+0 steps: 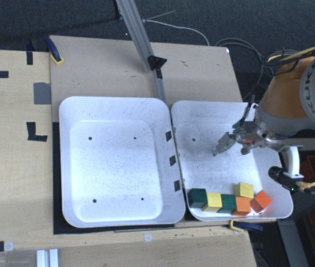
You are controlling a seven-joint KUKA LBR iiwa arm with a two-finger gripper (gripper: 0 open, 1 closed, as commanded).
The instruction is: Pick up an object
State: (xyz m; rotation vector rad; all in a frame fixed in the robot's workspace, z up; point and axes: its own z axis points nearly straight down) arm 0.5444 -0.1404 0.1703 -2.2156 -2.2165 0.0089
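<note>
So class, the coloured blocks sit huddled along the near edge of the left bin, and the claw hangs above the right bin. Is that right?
Not quite. The camera view shows the coloured blocks huddled along the near edge of the right bin, not the left bin. The claw does hang above the right bin.

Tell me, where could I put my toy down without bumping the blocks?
The left bin has a bare white floor from wall to wall. In the right bin, the far part near the dividing rim is bare too, left of the gripper. It is crowded along that bin's near edge, where the green, yellow and orange blocks huddle together.
</note>
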